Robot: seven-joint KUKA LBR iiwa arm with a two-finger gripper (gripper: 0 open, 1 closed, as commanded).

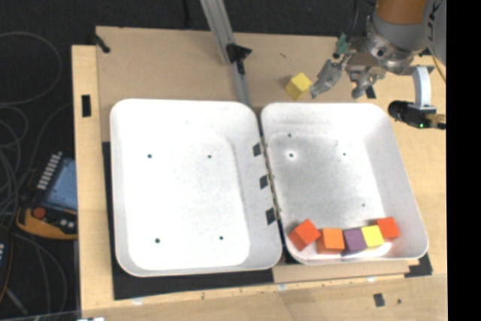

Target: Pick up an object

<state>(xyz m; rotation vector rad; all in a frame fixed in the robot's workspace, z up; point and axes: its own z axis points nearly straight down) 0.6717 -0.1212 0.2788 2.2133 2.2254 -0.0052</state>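
You have nothing lifted yet; the grey two-finger gripper (344, 85) hangs above the bench beyond the right shallow white plastic bin (391, 133), fingers spread wide and bare; the small yellow cube (299, 85) sits on the tan board just beside one fingertip, outside the bins; five matte blocks, orange, purple, yellow and red, line that bin's near wall.

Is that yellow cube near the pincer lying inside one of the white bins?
No, the yellow cube sits on the bench beyond the right bin.

Matt white plastic bins (188, 184), bare wooden bench (150, 56)
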